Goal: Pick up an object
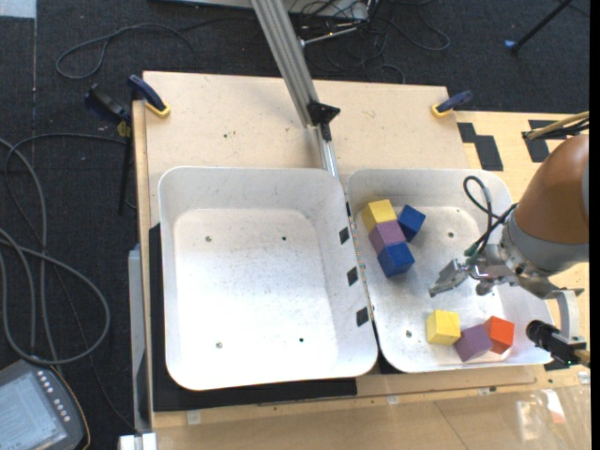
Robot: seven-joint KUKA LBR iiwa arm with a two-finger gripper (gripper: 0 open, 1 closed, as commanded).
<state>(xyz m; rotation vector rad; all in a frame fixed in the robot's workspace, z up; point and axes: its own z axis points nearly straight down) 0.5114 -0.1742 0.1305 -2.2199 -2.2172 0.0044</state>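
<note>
The right bin (441, 190) holds several foam blocks. A yellow block (380, 214), a blue block (411, 220), a purple block (385, 236) and a second blue block (397, 259) cluster at its left side. Near the front edge lie a yellow block (442, 326), a purple block (473, 341) and an orange block (502, 333). My gripper (457, 287) hangs over the bin's bare middle, right of the blue block and just above the front yellow one. It is open, with nothing between its fingers.
The left bin (248, 279) sits beside the right one, sharing a raised divider (356, 270). A metal pole (286, 50) slants in from the top to the bins' back edge. Clamps (452, 103) mark the board's far corners.
</note>
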